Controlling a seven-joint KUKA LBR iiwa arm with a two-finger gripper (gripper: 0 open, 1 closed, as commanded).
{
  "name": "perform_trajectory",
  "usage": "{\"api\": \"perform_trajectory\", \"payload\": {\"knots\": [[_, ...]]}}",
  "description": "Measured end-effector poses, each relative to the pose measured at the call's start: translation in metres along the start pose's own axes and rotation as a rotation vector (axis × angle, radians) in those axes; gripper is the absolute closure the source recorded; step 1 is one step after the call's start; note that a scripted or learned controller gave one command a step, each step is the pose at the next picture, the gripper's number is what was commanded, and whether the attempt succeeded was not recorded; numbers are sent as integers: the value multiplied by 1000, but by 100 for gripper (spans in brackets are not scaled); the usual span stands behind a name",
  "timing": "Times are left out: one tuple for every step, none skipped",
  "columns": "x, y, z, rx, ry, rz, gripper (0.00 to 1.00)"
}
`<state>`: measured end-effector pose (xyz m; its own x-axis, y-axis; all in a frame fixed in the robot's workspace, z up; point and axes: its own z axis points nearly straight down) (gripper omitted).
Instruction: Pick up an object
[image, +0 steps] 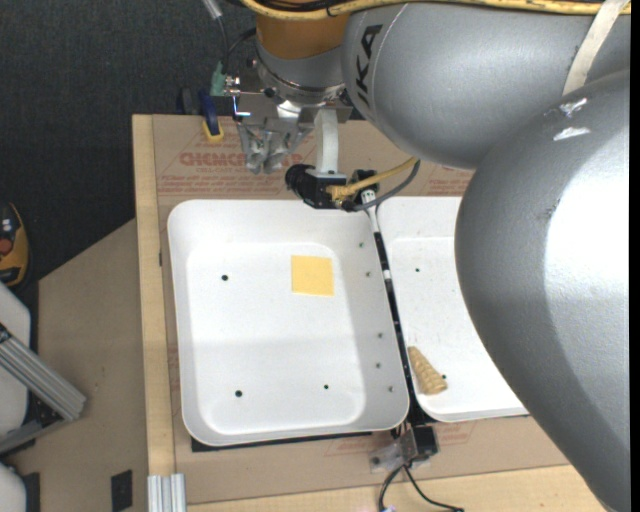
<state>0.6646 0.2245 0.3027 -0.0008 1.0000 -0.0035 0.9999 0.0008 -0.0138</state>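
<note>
A flat yellow square (312, 275) lies in the left white bin (200, 330), slightly back of its middle. A tan ridged piece (428, 370) rests in the right bin (440, 250), close to its front left corner. My gripper (267, 157) hangs over the brown bench just behind the left bin's back rim, well above and behind the yellow square. It stands open, and nothing is between its fingers. The grey arm covers most of the right bin.
A black cable with a connector (330, 188) hangs beside the gripper and runs along the seam between the bins. A blue and yellow clamp (212, 110) sits at the bench's back left edge. An aluminium rail (40, 385) lies off the bench at the left.
</note>
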Motion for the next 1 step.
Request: {"api": "perform_trajectory", "payload": {"knots": [[0, -40, 23, -8, 2, 2, 100]]}}
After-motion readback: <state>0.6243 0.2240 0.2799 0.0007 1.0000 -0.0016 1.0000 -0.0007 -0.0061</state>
